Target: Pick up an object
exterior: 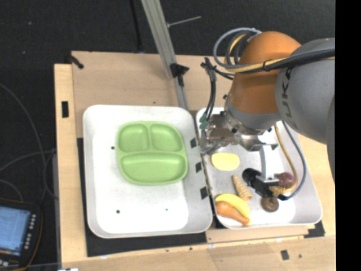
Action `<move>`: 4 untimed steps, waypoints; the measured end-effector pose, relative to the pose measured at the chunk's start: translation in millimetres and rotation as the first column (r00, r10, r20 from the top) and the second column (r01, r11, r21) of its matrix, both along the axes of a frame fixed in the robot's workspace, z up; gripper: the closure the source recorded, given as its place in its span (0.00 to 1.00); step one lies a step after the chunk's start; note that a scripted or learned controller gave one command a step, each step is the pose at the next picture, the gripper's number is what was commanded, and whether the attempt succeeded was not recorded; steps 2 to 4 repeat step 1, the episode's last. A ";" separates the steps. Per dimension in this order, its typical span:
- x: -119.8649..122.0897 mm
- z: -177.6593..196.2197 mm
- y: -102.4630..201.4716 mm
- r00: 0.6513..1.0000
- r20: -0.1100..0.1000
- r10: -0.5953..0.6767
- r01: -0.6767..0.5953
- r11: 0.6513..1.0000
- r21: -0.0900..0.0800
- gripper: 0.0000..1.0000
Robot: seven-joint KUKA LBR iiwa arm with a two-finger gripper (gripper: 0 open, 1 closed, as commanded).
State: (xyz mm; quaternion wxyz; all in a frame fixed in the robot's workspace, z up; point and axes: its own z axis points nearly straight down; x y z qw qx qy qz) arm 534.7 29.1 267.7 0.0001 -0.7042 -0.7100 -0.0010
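Note:
My gripper (211,134) hangs over the far left corner of the right bin (309,208), under the grey and orange arm. Just below it a flat yellow disc (225,161) lies on the bin floor, apart from the gripper. Nearer the front lie a ridged beige cone (242,187), a yellow banana (236,202) and an orange carrot-like piece (230,211) touching the banana. A brown round piece (271,204) and a purple bunch (286,179) sit to the right. Nothing shows between the gripper's parts.
The left bin (101,208) holds a green three-compartment plate (152,152) at its middle. A slanted metal pole (161,33) rises behind the bins. The wall between the two bins runs close to the gripper's left side.

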 end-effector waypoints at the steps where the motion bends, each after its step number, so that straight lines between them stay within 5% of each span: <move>1: 0.0 -16.7 45.0 1.000 -0.003 -0.002 0.002 1.000 -0.001 1.00; 4: 0.0 -16.7 45.0 1.000 -0.003 -0.002 0.002 1.000 -0.001 1.00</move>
